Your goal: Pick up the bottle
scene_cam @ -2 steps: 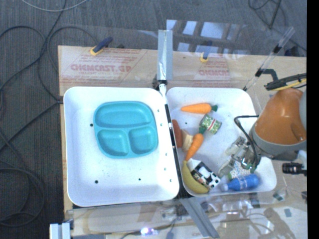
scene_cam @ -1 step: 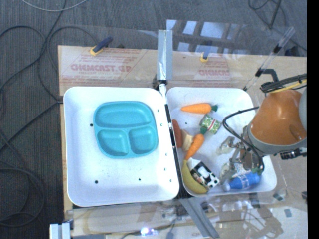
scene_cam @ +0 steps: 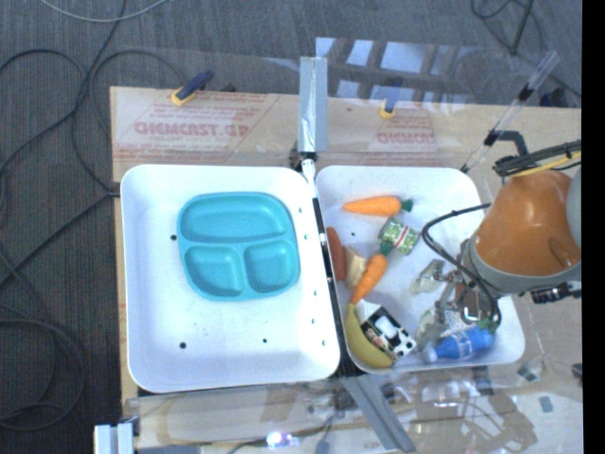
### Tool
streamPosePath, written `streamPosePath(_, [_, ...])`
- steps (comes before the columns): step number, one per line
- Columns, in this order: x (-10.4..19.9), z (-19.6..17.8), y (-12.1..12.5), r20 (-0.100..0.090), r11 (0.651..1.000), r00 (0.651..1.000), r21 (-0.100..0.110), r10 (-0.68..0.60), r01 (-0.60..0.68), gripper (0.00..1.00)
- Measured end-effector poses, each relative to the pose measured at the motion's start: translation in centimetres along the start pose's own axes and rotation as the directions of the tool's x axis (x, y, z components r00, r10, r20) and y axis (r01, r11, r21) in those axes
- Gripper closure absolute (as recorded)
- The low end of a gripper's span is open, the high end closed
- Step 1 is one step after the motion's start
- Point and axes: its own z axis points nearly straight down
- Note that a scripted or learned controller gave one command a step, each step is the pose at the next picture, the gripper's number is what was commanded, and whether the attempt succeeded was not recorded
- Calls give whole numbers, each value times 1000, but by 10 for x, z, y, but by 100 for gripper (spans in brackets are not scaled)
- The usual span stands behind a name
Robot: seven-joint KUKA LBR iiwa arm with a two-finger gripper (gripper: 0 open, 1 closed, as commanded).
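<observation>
Camera view, looking down at a slant. Landmark: blue tray [scene_cam: 239, 244], three compartments, lying near centre of left bin [scene_cam: 151, 348]; nothing seen in its compartments.

Right bin [scene_cam: 444, 180], just right of tray's bin, walls touching along the middle seam. Contents, placed rel. to tray: carrot [scene_cam: 371, 205], right of tray at its upper-edge level, lying horizontal; small green-labelled can [scene_cam: 399, 237], right of tray and just below that carrot; second carrot [scene_cam: 369, 277], tilted, right of tray's lower compartments; reddish sausage-like item [scene_cam: 336, 252] along bin wall nearest tray; banana [scene_cam: 364, 343] w/ black-and-white toy [scene_cam: 389, 333] on it, below-right of tray.

Bottle [scene_cam: 461, 345]: far right of tray and lower, at right bin's bottom-right corner, lying on its side; blue label w/ blue cap end pointing right, clear body toward left.

Gripper [scene_cam: 452, 308]: right of tray, lower, hanging just above bottle from orange wrist band [scene_cam: 525, 225]. Fingers apart; nothing seen betw. them. Contact w/ bottle: cannot tell.
</observation>
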Motion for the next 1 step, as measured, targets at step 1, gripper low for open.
streamPosePath(1, [-1, -9, 2, -3, 1000, 1000, -3, -1, 1, 100])
